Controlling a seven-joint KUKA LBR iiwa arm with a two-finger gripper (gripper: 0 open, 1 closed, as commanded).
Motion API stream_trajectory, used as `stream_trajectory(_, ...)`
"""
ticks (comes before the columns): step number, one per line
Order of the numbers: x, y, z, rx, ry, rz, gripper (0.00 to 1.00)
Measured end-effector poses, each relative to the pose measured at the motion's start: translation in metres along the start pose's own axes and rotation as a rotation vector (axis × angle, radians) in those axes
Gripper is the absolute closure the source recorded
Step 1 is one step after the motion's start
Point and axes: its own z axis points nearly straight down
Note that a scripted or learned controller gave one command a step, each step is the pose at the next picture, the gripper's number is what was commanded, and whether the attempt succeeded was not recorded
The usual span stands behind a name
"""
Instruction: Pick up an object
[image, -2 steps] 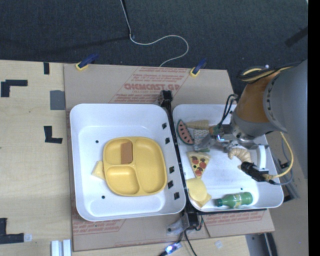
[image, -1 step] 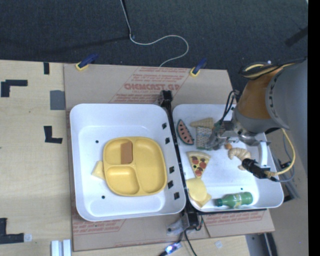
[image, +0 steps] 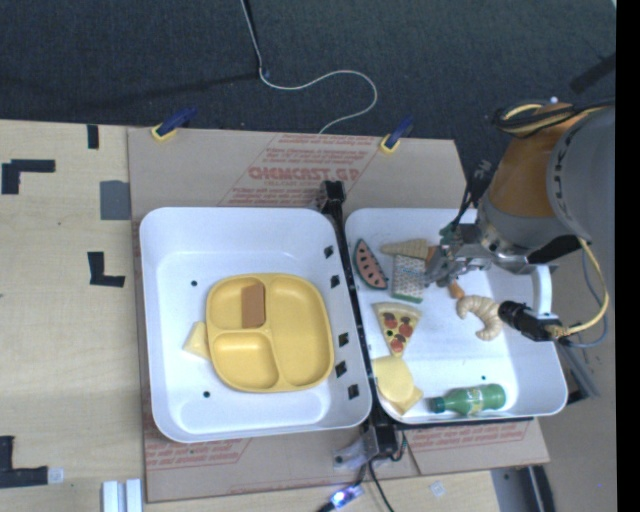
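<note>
The claw (image: 447, 262) hangs low in the right bin (image: 535, 385), near the waffle (image: 406, 277). I cannot tell if it is open. The croissant (image: 480, 315) lies just beside it.

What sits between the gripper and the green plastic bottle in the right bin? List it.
The gripper sits at the bin's far side, over the grey textured block. The green plastic bottle lies along the near wall. The beige croissant-shaped toy lies roughly between them, slightly to the right; otherwise bare bin floor.
</note>
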Motion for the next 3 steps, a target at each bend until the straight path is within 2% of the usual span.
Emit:
stream_trajectory(2, 0.010, -0.004, -0.083, 0.000, 0.000, 0.000, 1.00)
stream_trajectory(3, 0.063, 0.005, -0.091, 0.002, 0.001, -0.001, 1.00)
